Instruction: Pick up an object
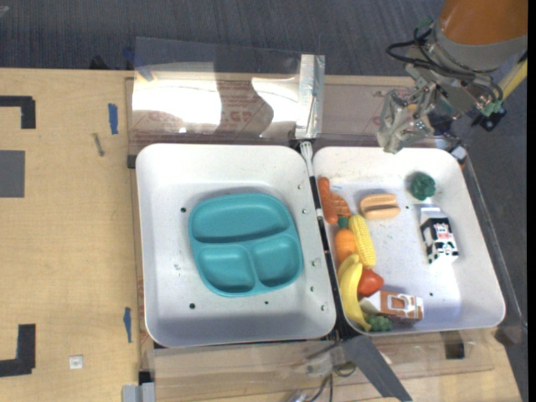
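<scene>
Above the right bin's [477, 249] far edge, the pincer [400, 134] hangs with fingers spread, holding nothing; toys crowd the bin's left side.

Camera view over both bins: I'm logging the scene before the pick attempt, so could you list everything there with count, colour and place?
Shallow white bins: 2, white, side by side on the bench.
Divided plastic plate: 1, teal, centre of left bin.
Toy carrot: 1, orange, right bin, by its left wall.
Toy hot dog bun: 1, tan, upper middle of right bin.
Round green toy: 1, dark green, upper right of right bin.
Black-and-white toy: 1, right side of right bin.
Toy corn cob: 1, yellow, left-centre.
Toy banana: 1, yellow, lower left.
Small carton: 1, orange-white, bottom.
Gripper: 1, grey, over the right bin's top edge.
</scene>
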Tool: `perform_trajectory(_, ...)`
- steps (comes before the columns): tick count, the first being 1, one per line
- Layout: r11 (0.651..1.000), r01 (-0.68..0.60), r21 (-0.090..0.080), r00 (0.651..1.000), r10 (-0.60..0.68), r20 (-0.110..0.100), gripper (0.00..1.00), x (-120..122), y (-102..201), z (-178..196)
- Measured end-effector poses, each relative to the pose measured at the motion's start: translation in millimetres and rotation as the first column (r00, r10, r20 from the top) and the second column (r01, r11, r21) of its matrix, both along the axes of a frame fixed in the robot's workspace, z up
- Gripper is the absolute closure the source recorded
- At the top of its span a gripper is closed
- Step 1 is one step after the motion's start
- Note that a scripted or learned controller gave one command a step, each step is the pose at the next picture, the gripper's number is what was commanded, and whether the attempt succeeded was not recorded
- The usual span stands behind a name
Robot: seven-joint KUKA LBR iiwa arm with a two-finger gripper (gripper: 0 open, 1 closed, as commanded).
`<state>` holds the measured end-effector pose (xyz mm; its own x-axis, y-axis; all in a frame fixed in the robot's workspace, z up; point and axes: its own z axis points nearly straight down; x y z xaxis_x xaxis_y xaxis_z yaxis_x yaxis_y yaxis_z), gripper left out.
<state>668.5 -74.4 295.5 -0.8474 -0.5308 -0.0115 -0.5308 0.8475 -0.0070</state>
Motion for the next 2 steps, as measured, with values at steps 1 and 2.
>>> perform_trajectory(1,0.999,0.04,0.003,0.999,-0.04,-0.009,1.0,-1,38,-9)
perform_trajectory(2,0.995,-0.101,0.0,0.995,0.101,-0.001,1.0,0,35,9)
